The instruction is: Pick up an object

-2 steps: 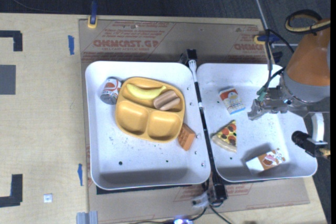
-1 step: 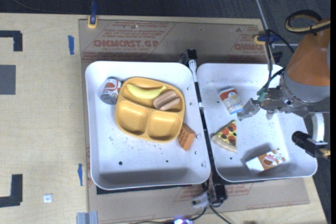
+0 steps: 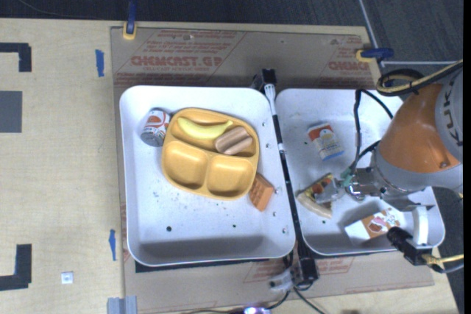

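On the table (image 3: 51, 180) sit two shallow white bins side by side. The left bin (image 3: 147, 232) holds a yellow divided tray (image 3: 210, 154) toward its far side. In the tray's far compartment lie a banana (image 3: 200, 128) and, to its right, a brown sausage (image 3: 234, 141); the two near compartments show bare yellow. A small crushed can (image 3: 154, 126) with red and white marking lies just beside the tray's far left corner, touching or nearly touching it. An orange-brown wedge (image 3: 261, 193) rests against the tray's near right corner.

The right bin (image 3: 309, 103) holds a small white pouch with an orange label (image 3: 324, 141) toward its far side, well apart from the rest. Nearer, a flat sandwich-like piece with red and green on it (image 3: 318, 195) lies in the middle of the bin. A white packet with an orange print (image 3: 374, 225) lies at the near right.

The arm (image 3: 423, 140) reaches in from the right over the right bin, its orange band prominent. The claw (image 3: 344, 185) sits low, just beside the right edge of the sandwich-like piece, close enough that it may touch it. Whether its fingers are apart or together cannot be told, and no object is visibly between them.
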You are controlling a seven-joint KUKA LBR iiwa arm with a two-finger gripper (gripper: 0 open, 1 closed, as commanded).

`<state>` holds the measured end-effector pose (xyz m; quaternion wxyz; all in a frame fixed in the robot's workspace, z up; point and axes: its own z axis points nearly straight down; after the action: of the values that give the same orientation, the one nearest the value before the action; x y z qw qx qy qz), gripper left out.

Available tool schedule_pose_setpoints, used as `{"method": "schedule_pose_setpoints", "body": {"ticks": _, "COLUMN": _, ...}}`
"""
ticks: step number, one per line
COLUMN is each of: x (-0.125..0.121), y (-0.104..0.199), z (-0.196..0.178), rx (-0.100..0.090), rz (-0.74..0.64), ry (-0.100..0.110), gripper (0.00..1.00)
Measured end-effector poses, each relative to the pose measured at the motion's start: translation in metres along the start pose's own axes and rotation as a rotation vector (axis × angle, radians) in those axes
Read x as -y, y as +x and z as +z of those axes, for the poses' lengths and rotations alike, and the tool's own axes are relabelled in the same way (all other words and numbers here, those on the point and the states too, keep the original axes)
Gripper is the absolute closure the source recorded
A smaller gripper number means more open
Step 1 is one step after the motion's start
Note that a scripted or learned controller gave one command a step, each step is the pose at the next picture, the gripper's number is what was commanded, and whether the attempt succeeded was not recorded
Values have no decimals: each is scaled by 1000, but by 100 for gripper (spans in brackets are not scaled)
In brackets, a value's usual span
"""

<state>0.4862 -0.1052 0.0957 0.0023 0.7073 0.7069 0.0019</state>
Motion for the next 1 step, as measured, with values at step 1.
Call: {"method": "schedule_pose_setpoints", "body": {"ticks": 1, "x": -1, "y": 1, "z": -10, "rx": -1, "rz": -1, "ry": -2, "gripper": 100}}
